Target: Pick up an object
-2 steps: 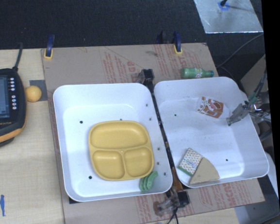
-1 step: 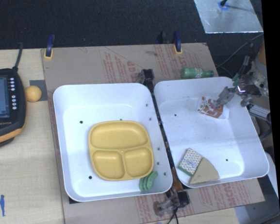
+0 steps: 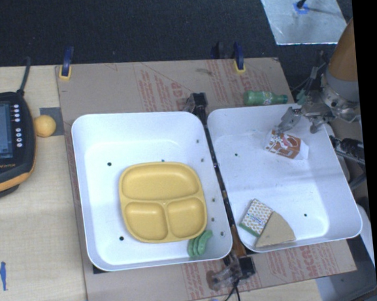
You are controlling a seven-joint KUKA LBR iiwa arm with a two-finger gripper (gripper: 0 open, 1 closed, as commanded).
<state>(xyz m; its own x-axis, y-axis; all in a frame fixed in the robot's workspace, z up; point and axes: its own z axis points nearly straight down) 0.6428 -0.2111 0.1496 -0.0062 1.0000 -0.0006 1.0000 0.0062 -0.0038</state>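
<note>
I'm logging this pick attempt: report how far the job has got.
Done: the gripper has reached the right bin, beside the red-and-white packet at its far end. In hand: nothing visibly between its fingers; the packet lies on the bin floor. Left: the pick itself, grasping and lifting. The checkered packet and tan wedge sit untouched at the near edge, as do the yellow tray and green item in the left bin.

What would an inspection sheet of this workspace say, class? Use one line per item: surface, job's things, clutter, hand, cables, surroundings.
Surface: cardboard sheet under two white bins, clamped at the far edge.
Job's things: yellow divided tray and green item in the left bin; red-and-white packet, patterned packet and tan wedge in the right bin.
Clutter: green bottle beyond the right bin.
Hand: hand above the red-and-white packet.
Cables: one at the near edge.
Surroundings: control pendant, yellow ball.
</note>
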